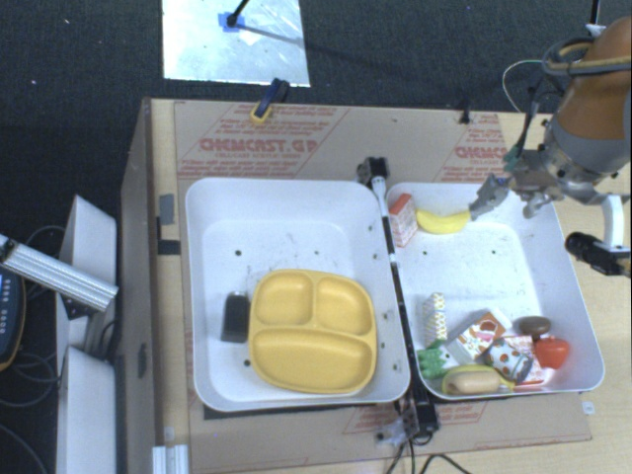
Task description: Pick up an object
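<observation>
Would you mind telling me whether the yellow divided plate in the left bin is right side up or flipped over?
Right side up: the yellow divided plate shows its three hollow compartments facing upward, lying flat on the left bin floor.

Yellow divided plate (312, 330) in left bin (212, 215), black block (236, 317) beside it, cardboard sheet (326, 136) beneath

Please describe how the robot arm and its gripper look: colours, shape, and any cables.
The arm is grey metal with a rounded orange band above the wrist. Thin cables loop beside it. The gripper is grey with slim fingers, and a black cylindrical part protrudes below.
</observation>
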Controlling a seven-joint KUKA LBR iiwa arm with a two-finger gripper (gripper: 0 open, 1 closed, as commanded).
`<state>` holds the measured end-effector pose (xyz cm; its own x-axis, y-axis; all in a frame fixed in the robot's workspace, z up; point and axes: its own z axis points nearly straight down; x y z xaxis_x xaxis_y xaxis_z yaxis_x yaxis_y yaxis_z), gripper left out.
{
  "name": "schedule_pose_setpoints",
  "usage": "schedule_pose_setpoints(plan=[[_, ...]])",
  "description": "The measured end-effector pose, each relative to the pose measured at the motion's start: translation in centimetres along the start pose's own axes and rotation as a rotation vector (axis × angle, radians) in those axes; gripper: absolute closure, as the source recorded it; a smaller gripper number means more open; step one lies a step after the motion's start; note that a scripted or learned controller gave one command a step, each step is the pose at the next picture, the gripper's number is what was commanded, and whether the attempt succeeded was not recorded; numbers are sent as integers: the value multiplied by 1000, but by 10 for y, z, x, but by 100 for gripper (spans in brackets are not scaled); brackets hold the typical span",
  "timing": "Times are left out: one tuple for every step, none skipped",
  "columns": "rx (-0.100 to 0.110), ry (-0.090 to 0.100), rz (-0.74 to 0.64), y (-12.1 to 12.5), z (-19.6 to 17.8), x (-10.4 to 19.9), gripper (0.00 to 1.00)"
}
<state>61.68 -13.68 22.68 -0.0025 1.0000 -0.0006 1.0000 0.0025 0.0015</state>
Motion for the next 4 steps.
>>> schedule_pose_setpoints(plan=[[2, 0, 0, 43, 98, -31, 0], [-11, 0, -3, 56, 134, -39, 0], [-20, -4, -6, 58, 121, -40, 100], [-3, 2, -3, 53, 84, 35, 100]])
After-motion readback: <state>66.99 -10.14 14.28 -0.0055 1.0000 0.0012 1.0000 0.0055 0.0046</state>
